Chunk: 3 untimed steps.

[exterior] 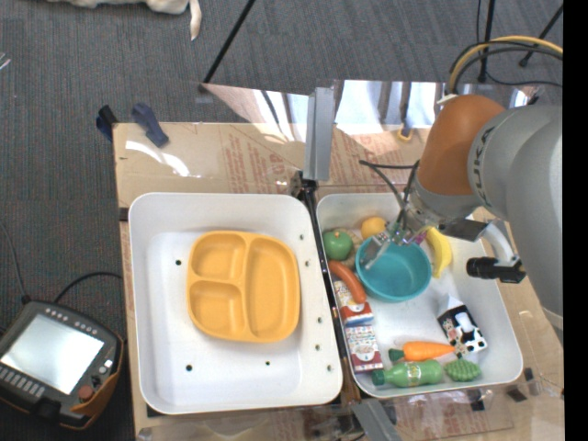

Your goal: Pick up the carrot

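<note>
**So the arm's over the bowl, carrot's way down front**

Honestly can't tell how the jaws stand. The gripper [384,246] hangs at the teal bowl's [395,274] rim, probably between tries. The carrot [428,349] lies flat near the right bin's [503,324] front edge, just above the green bottle [413,373], well apart from the gripper. Yellow plate [244,286] sits alone in the left bin [156,246].

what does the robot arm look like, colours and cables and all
The arm is thick, rounded and mostly grey, with a broad orange band above the wrist. A yellow cable and black ones loop over its top. At its end sits a slim metal gripper with thin dark wires running along it.
</note>
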### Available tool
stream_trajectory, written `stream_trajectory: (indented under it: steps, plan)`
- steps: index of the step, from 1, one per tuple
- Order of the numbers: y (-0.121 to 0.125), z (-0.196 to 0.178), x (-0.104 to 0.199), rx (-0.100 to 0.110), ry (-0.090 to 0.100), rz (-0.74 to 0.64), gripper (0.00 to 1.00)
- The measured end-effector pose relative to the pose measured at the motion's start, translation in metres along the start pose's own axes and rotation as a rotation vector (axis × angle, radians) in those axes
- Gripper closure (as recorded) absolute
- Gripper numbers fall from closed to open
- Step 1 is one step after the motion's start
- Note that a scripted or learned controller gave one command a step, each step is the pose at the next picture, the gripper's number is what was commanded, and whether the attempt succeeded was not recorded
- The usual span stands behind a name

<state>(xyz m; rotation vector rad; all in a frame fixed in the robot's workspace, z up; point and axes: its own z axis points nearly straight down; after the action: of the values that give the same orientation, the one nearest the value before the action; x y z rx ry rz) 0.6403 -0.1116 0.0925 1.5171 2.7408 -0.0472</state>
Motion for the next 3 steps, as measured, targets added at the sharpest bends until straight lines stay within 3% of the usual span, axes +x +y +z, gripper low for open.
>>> stream_trajectory:
  steps: [1, 2, 3]
  plan:
    - [-0.0003, 0.0001, -0.0003, 0.001, -0.001, 0.032, 0.0]
    - [-0.0051, 0.0012, -0.0058, 0.0, 0.006, 0.238, 0.0]
    - [-0.0091, 0.0016, -0.0083, 0.009, 0.004, 0.582, 0.0]
